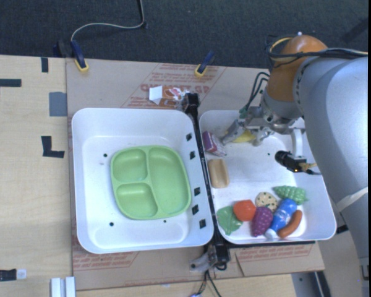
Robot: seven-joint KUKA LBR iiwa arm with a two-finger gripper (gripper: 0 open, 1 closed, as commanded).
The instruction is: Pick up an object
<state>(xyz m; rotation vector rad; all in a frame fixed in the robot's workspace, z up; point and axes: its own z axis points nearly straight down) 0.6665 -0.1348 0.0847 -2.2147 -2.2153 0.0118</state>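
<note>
The counter point(25, 166) carries two white bins side by side. The left bin point(89, 228) holds a green divided plate point(151, 182) near its centre. In the right bin point(260, 172) the grey arm point(340, 122) reaches in from three o'clock, its gripper point(244, 132) low over the bin's twelve o'clock end. Something yellow point(248, 138) seems to sit at the jaws, but whether they clamp it I cannot tell. A tan bread piece point(218, 173) lies toward nine o'clock, a small purple packet point(209, 143) just above it. At six o'clock cluster a tomato point(244, 210), cookie point(266, 199), grapes point(262, 221), blue bottle point(283, 214), sausage point(291, 224) and green leaves point(228, 219).
</note>
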